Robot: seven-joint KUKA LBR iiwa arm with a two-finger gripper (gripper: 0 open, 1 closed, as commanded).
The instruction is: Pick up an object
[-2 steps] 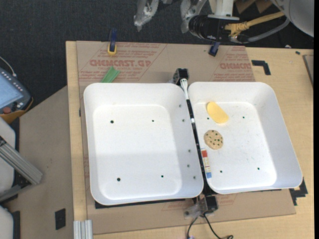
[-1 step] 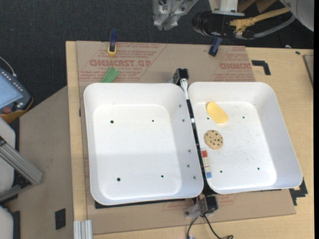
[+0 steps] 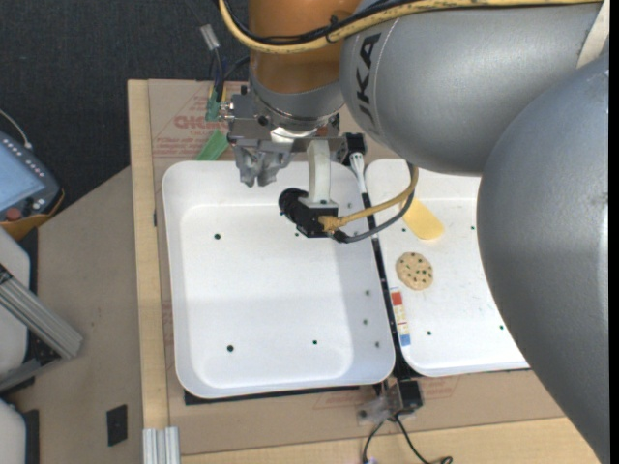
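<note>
The big grey arm (image 3: 464, 75) fills the top and right of the picture, and its orange band sits at the top middle. Under the band hangs the gripper (image 3: 259, 167), near the top edge of the left bin (image 3: 193, 288). Its grey fingers (image 3: 253, 169) point down at the bin's back rim. They look close together, and I can see nothing between them, but I cannot tell for sure whether they are shut. So the gripper does not seem to be holding anything. The things it could pick up are in the right bin (image 3: 455, 346), in the middle right of the picture. There is a round cookie (image 3: 415, 271) with dark spots, a pale yellow piece (image 3: 424, 222) just above it, and a small red, white and blue strip (image 3: 399, 317) lying by the wall between the two bins. They all lie flat on the bin floor, well apart from the gripper. The left bin floor looks bare but for small dark dots. A black part (image 3: 302, 211) with a yellow cable hangs off the arm near the middle. I think the job has barely started: nothing is lifted yet, and the gripper would need to go over to the right bin, come down on one thing, and close on it.
</note>
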